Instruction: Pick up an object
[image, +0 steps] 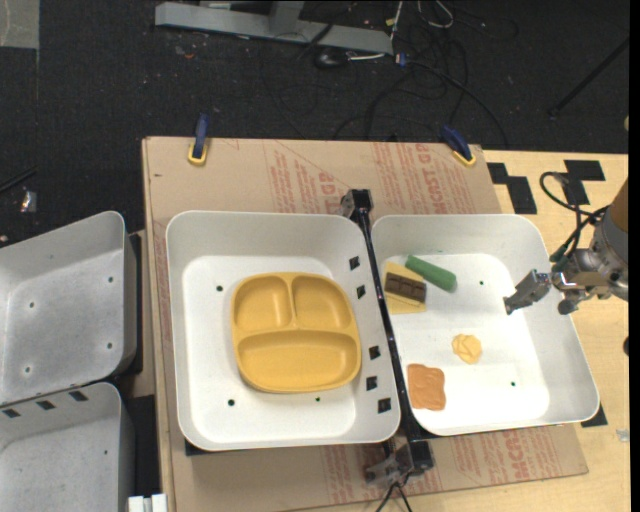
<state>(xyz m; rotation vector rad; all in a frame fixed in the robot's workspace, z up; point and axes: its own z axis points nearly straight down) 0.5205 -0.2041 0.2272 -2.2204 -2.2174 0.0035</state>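
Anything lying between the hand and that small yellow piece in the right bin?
No. In the camera view, the stretch of right bin floor between the hand and the small yellow piece is bare white.

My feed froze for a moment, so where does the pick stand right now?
Done: nothing looks picked yet. The green block, the brown and yellow sandwich-like piece, the round yellow piece and the flat orange piece all lie on the floor of the right-hand white bin. In hand: the gripper hovers over that bin's right side with nothing between its fingers. Left: descend, grasp one and lift.
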